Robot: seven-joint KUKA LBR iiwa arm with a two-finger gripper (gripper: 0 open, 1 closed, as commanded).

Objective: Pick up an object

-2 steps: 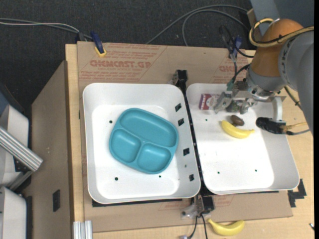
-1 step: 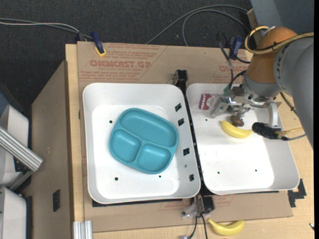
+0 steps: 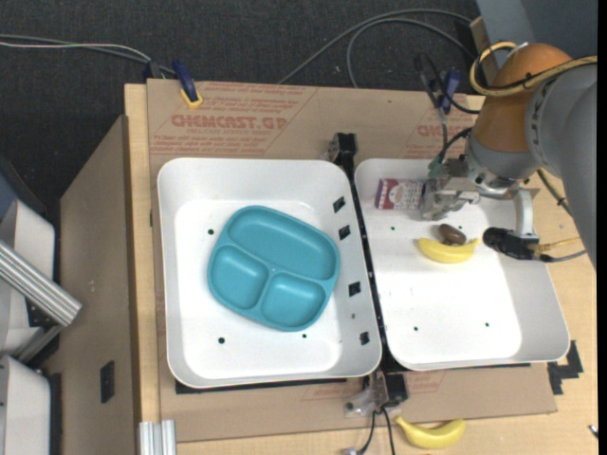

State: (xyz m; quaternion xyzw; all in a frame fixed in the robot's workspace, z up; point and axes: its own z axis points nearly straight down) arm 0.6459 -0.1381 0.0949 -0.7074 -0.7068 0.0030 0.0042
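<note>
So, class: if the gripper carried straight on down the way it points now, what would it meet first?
Probably the banana lying in the right bin, just below the gripper; depth is hard to judge from this slant, so it may land beside it.

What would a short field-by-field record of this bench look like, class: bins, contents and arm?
left bin: holds a blue divided plate
right bin: holds a banana and a small box near the far rim
arm: reaching in over the right bin
gripper: low, between box and banana
outside bins: second banana at bench's near edge
</note>
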